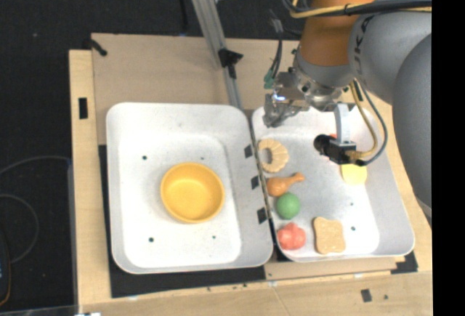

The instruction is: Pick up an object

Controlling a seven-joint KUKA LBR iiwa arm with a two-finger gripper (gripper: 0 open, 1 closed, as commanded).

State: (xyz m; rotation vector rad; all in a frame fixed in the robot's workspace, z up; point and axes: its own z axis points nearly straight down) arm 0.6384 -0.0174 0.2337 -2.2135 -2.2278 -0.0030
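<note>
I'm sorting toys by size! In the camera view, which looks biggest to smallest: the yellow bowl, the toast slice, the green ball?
1. yellow bowl, clearly biggest
2. toast slice
3. green ball, slightly smaller than the toast

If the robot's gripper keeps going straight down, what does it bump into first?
Probably the bare floor of the right white bin, near its top-left corner. The gripper hangs there, and the beige ring-shaped cookie lies just nearer the camera. Depth is hard to judge.
</note>
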